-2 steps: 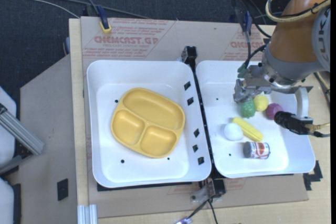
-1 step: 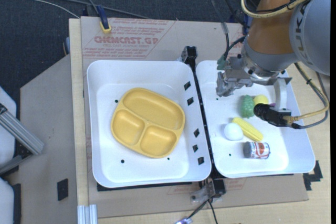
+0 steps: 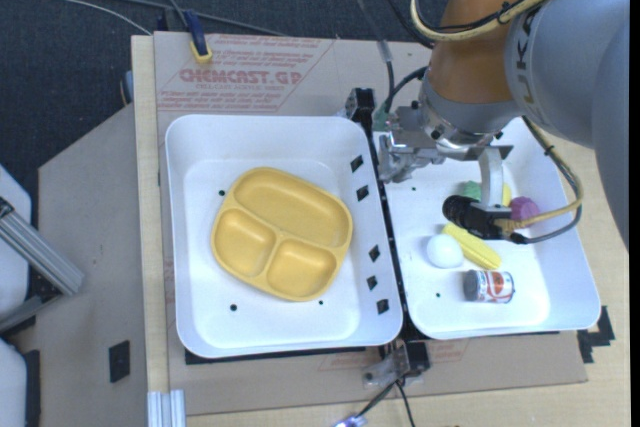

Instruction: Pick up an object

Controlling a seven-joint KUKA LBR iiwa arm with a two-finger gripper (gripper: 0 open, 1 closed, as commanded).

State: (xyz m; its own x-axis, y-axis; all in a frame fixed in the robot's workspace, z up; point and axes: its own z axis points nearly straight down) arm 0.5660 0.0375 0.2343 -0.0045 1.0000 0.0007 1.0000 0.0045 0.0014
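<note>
At the near end of the object bin (image 3: 560,310), a small red-and-white can (image 3: 488,286) is lying on its side; I am taking it as the landmark.

Just beyond the can, toward the divider, a white ball (image 3: 443,250) is sitting against a yellow ridged piece (image 3: 474,246). That piece is lying at a slant right behind the can, touching it or nearly so.

Farther behind the can, a magenta piece (image 3: 523,208) and a green piece (image 3: 470,190) are peeking out beneath the arm (image 3: 560,35). Both are too hidden to name.

Farther still, and divider-ward of the can, the gripper (image 3: 405,155) is hanging over the far corner of this bin, close to the wall shared with the other bin (image 3: 190,215). The wrist is covering it, so I cannot tell whether it is wide or narrow. Nothing is showing as held.

Across the divider from the can, a yellow divided plate (image 3: 283,232) is lying flat.

Judgement: the approach is under way and no target is reached yet. The gripper is apparently standing over bare floor, well apart from the can.

To do this step well:
- Shift toward the can before descending.
- Favour the can, since its near side is lying clear.
- Close across its short width and come straight down, so the yellow piece is not getting nudged.

Risks: the ball rolling off if touched, and the shared wall crowding a descent at the present spot.
</note>
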